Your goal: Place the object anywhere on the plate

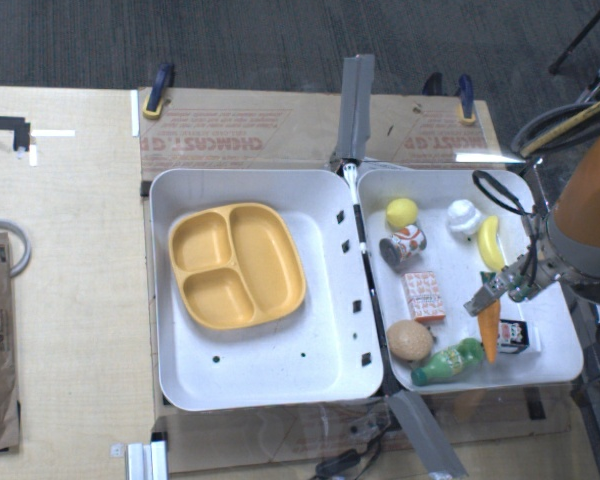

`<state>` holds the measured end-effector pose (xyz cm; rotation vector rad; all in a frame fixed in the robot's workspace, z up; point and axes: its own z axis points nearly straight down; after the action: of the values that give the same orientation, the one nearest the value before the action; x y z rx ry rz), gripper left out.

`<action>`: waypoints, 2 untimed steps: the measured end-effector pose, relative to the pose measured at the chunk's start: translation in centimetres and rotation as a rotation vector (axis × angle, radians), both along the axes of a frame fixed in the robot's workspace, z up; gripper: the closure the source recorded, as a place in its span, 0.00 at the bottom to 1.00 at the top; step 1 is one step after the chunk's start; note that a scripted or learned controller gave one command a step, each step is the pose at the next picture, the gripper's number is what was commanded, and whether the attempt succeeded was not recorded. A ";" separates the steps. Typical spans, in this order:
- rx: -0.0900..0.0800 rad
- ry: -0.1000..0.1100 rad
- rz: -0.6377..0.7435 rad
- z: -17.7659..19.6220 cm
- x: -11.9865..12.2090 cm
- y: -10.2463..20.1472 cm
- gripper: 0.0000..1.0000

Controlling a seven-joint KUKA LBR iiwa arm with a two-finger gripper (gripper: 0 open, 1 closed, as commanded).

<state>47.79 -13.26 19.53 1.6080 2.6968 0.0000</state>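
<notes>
A yellow plate (238,264) with three compartments lies in the left bin (265,373), tilted toward the bin's back left. My gripper (494,293) hangs low in the right bin (555,366), right at the upper end of an orange carrot (489,334) that points toward the front wall. Whether the carrot is gripped is not visible. The arm's orange band (590,203) is at the right edge.
The right bin also holds a lemon (402,212), a small can (404,243), a white object (464,218), a banana (491,242), a red-and-white box (424,297), a brown potato (410,340), a green bottle (448,361) and a black carton (514,336).
</notes>
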 end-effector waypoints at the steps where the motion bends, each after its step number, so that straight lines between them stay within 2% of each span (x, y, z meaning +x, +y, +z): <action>1: -0.001 0.000 -0.001 0.8 0.1 0.0 1.00; 2: -0.001 0.000 -0.002 0.8 0.1 0.0 0.00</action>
<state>47.85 -13.30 20.36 1.6103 2.6947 -0.0011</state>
